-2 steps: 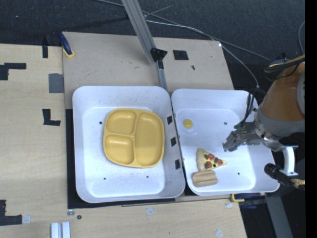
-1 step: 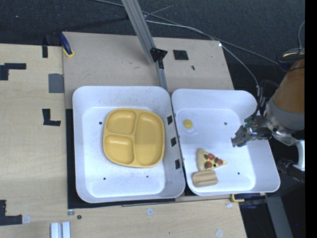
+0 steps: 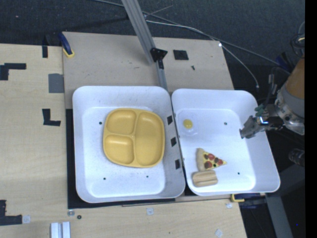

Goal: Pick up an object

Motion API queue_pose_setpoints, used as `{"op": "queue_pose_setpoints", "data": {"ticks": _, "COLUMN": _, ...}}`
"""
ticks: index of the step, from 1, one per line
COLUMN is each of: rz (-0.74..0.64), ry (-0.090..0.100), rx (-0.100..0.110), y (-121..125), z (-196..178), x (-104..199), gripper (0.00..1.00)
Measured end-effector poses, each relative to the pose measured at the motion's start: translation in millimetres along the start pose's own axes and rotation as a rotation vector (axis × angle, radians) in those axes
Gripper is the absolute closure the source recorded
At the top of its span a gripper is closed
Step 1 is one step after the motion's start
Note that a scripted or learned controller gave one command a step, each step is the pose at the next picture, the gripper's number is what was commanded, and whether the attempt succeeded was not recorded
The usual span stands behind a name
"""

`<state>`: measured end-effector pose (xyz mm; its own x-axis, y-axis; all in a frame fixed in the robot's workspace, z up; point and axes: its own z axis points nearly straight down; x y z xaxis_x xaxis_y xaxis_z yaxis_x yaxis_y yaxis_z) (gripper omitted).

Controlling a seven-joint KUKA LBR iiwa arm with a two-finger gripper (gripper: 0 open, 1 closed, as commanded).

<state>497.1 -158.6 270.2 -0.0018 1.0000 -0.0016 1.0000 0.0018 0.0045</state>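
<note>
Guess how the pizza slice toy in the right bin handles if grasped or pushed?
The pizza slice looks like molded plastic, so probably stiff and light. It lies flat, so it should slide rather than roll. Its low profile may make gripping hard, and the tan log just below could get bumped.

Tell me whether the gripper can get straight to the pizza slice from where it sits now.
Probably yes. The gripper hangs over the right bin's right edge, and bare white floor lies between it and the pizza slice. The bread roll lies just beyond.

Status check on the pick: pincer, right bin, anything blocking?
Pincer at right bin's right wall, nothing seen in it. Pizza slice, bread roll, small yellow piece all lying loose. Nothing in the way.
</note>
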Motion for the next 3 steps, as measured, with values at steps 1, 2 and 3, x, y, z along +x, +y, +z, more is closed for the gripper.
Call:
{"op": "queue_pose_setpoints", "data": {"ticks": 1, "rz": -0.005, "ry": 0.003, "rx": 0.005, "y": 25.9, "z": -0.6, "x": 54.2, "gripper": 1.0}}
{"op": "queue_pose_setpoints", "data": {"ticks": 2, "rz": -0.004, "ry": 0.002, "rx": 0.005, "y": 59.7, "z": 7.7, "x": 102.2, "gripper": 1.0}}
{"op": "queue_pose_setpoints", "data": {"ticks": 3, "rz": -0.004, "ry": 0.002, "rx": 0.005, "y": 84.1, "z": 7.1, "x": 148.3, "gripper": 1.0}}
